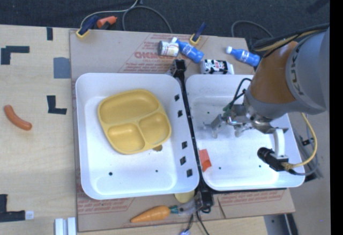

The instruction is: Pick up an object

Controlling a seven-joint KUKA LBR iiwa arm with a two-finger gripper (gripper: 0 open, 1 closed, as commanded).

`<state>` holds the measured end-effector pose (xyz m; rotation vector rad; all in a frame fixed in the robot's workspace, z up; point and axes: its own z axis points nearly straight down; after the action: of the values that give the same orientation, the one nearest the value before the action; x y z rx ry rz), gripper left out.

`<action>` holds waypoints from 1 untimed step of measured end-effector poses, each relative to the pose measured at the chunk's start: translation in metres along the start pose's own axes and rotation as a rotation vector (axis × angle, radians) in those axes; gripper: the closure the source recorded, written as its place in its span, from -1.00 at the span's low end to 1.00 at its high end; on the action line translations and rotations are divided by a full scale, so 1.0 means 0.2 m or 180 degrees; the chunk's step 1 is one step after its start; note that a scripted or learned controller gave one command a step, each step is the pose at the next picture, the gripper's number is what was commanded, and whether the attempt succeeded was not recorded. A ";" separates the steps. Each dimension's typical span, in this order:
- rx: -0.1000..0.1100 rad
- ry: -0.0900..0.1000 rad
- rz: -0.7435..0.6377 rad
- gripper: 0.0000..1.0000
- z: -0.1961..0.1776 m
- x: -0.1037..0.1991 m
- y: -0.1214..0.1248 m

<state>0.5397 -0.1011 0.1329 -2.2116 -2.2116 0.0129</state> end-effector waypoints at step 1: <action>-0.0093 -0.0016 -0.0029 -1.00 -0.45 0.28 0.65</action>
<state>0.6706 -0.0461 0.2203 -2.2185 -2.2389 -0.0143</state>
